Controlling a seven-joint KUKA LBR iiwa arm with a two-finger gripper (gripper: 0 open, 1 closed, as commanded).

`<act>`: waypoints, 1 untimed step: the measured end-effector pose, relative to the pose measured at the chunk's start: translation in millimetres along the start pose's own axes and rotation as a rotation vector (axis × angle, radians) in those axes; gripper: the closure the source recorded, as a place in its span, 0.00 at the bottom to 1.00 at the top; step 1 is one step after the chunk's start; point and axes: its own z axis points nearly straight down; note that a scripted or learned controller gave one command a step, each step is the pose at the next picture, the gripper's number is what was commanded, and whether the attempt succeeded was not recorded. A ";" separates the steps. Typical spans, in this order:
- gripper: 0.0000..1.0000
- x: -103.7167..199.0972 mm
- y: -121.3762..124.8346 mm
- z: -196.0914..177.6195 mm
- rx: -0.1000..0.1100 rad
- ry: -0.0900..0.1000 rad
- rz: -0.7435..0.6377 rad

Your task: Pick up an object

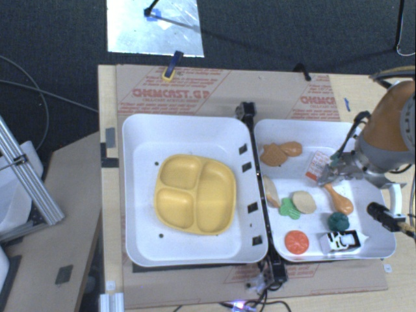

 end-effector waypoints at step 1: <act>1.00 35.6 -24.9 11.9 0.006 0.002 0.001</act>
